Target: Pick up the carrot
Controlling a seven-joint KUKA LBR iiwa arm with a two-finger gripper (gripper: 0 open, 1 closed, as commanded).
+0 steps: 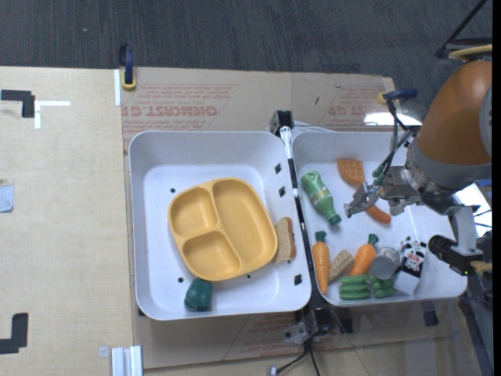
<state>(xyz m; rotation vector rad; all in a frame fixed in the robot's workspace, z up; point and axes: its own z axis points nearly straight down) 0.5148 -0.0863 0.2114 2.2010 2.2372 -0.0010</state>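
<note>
In right bin (446, 288), gripper (362, 204) above carrot (321, 265); finger state unclear, nothing seen held

The right bin (313, 143) is crowded along its near side: 2 carrots, carrot (321, 263) at the left wall and carrot (364, 258) further right, flank a cracker (340, 265), with green pods (365, 287), a tin (383, 265) and a cow-print carton (410, 258) packed close. Bare floor lies at the far left corner, beyond the green bottle (321, 197) and waffle (351, 171). The left bin (149, 233) is roomier; the yellow tray (223, 227) fills its middle, leaving a free strip on the far side.
</note>
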